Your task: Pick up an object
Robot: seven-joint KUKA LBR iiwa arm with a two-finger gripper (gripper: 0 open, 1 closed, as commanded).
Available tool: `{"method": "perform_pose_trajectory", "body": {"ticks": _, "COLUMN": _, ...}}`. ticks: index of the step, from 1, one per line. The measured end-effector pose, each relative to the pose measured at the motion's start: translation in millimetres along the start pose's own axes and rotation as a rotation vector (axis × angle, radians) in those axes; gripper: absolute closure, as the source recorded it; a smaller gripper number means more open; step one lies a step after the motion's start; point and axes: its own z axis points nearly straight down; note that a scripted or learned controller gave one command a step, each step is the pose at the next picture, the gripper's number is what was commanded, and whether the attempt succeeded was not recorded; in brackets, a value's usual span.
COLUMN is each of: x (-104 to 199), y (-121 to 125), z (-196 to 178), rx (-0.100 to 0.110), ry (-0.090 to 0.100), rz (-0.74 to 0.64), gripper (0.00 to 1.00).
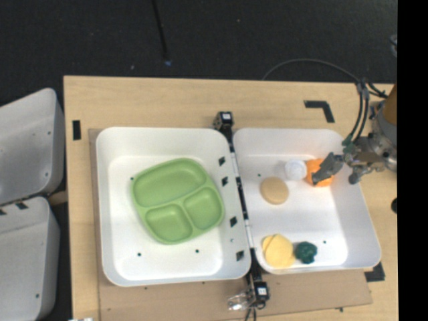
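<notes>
My two-finger claw (pixel 340 168) is in the right white bin (pixel 348 243), fingers spread, nothing between them; one dark finger (pixel 324 168) overlaps a small orange object (pixel 315 171). A tan round disc (pixel 274 190) lies nearby, left.

Even overhead light, soft short shadows. White bins (pixel 167 206) near blown out, dark floor (pixel 200 25) crushed. Overall soft focus, low res, small objects blurry.
</notes>
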Motion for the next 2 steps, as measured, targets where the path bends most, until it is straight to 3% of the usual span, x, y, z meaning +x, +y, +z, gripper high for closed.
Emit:
{"method": "perform_pose_trajectory", "body": {"ticks": 1, "x": 0, "y": 2, "z": -5, "rx": -0.009, "ry": -0.002, "rz": -0.003, "gripper": 0.00}}
{"method": "perform_pose_trajectory", "body": {"ticks": 2, "x": -1, "y": 5, "z": 59, "rx": -0.004, "ry": -0.001, "rz": -0.001, "gripper": 0.00}}
